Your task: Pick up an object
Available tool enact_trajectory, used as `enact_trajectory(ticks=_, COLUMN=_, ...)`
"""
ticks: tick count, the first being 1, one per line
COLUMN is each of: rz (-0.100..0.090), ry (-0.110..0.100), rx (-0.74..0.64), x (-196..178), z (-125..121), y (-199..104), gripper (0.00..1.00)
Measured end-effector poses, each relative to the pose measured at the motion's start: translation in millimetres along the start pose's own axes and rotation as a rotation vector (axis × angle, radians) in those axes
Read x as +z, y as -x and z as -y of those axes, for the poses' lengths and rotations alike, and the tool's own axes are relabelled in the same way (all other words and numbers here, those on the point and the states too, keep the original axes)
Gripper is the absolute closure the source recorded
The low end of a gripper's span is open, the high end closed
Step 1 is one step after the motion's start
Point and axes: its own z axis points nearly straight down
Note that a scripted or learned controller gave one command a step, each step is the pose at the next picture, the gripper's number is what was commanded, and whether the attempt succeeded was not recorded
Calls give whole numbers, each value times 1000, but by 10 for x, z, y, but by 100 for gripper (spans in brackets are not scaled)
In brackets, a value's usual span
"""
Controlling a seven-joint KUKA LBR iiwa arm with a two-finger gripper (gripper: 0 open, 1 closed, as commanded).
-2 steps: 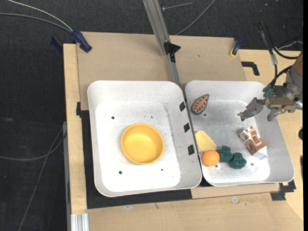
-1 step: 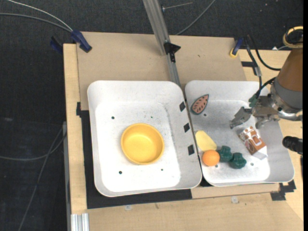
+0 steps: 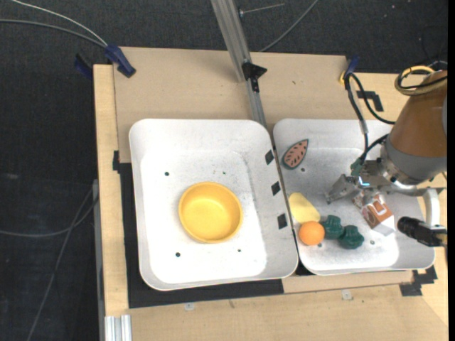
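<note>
My gripper (image 3: 346,196) hangs over the middle of the right bin (image 3: 334,137), its grey fingers (image 3: 335,191) spread open with nothing between them. Just right of it lies a small brown, orange and white object (image 3: 377,212). In front of the gripper sit dark green pieces (image 3: 343,232), an orange ball (image 3: 311,233) and a pale yellow object (image 3: 303,207) by the bin's left wall. A pink and brown leaf-shaped object (image 3: 295,153) lies at the back left of this bin.
A yellow bowl (image 3: 209,211) sits in the left bin (image 3: 156,162). A metal pole (image 3: 234,34) slants down to the gap between the bins. Black cables (image 3: 362,112) trail along the arm at the right.
</note>
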Motion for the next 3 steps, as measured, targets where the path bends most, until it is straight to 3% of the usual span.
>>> enact_trajectory(ticks=1, rz=-1, ry=2, rx=0, x=475, z=10, y=-10, gripper=0)
enact_trajectory(ticks=2, rz=-1, ry=11, rx=1, x=313, z=-12, y=-14, gripper=100)
enact_trajectory(ticks=3, rz=8, ry=26, rx=-3, x=-201, z=-102, y=-74, gripper=100)
